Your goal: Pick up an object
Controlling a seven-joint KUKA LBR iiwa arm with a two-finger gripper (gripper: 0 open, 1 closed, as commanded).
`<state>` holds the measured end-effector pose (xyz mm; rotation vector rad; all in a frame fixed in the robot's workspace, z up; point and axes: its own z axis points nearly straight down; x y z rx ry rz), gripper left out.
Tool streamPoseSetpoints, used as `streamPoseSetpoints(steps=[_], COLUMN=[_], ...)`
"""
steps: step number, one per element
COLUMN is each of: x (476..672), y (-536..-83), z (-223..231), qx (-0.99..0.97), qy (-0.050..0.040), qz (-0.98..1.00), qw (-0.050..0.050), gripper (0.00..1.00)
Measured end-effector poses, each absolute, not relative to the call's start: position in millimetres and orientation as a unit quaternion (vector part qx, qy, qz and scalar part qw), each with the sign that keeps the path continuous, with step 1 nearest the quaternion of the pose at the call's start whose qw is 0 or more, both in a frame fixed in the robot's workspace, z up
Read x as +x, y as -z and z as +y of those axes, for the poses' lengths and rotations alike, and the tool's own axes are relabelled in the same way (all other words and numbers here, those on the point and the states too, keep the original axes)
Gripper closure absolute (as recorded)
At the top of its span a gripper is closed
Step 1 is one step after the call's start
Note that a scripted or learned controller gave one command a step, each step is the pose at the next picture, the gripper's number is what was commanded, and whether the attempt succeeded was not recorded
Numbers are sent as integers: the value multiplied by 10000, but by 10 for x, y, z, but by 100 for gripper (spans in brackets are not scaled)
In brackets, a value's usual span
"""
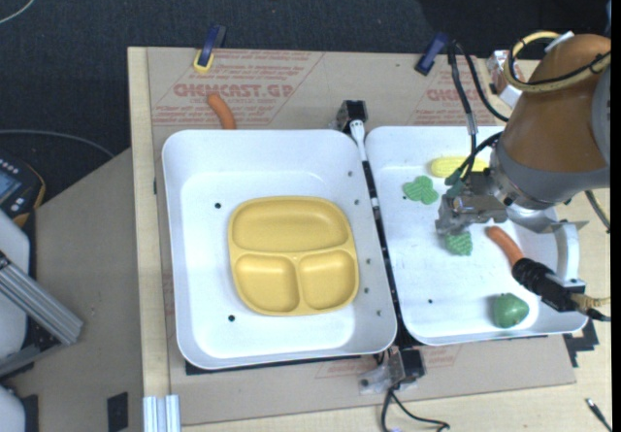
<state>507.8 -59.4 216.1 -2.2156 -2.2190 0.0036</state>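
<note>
Gripper (456, 224) low over green broccoli piece (459, 244) in right bin (427, 314), finger state unclear, "CHEMCAST GP" printed on board (233, 88)

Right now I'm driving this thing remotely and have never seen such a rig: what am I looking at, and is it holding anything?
One camera looks down at a slant on a bench with two white bins. The left bin holds a yellow divided plate. The right bin holds toy food: a yellow piece, a green leafy piece, an orange carrot and a green round piece. The grey and orange robot arm reaches in from the right. Its gripper sits low over a small green piece. I cannot tell whether it grips it.
</note>
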Motion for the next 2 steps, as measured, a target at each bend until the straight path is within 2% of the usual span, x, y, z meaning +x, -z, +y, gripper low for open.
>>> streamPoseSetpoints(steps=[1,2], x=[4878,4980], y=[-2312,-2277], z=[-222,-385], qx=[-7059,-7076], qy=[-3,1], qz=[-7083,-7066], qw=[20,-6], gripper=[100,100])
